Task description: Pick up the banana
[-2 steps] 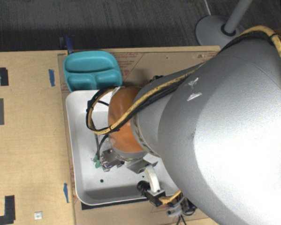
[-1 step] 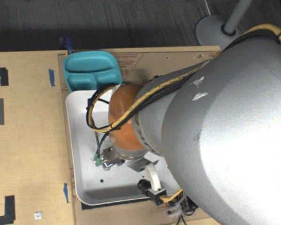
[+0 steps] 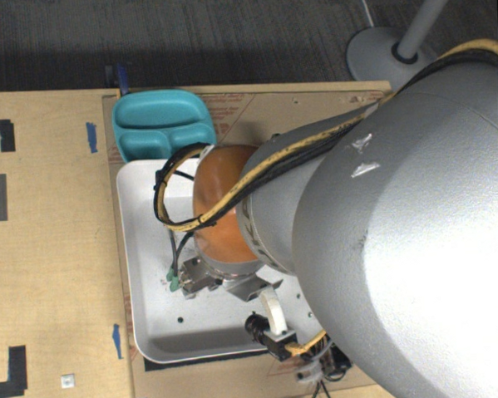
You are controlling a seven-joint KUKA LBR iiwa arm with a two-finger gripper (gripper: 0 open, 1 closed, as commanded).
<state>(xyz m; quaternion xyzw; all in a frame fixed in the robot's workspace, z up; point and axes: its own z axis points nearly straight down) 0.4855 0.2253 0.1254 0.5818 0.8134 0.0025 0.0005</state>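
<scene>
Arm (image 3: 400,228) spans frame from 3 o'clock, wrist lowered into white bin (image 3: 144,266). Gripper (image 3: 189,280) near bin centre. Banana's place cannot be told, probably hidden beneath the wrist. Judged step: grasp attempt; next calls for closing, then lifting. Teal tray (image 3: 158,124) at 12 o'clock on counter (image 3: 52,246).

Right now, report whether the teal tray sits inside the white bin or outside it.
Outside: the teal tray rests on the bench just beyond the white bin rim.

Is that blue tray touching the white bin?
Touching, it seems. In the camera view, the blue tray overlaps the back rim of the white bin with no gap between them, as if it rests on the edge.
</scene>
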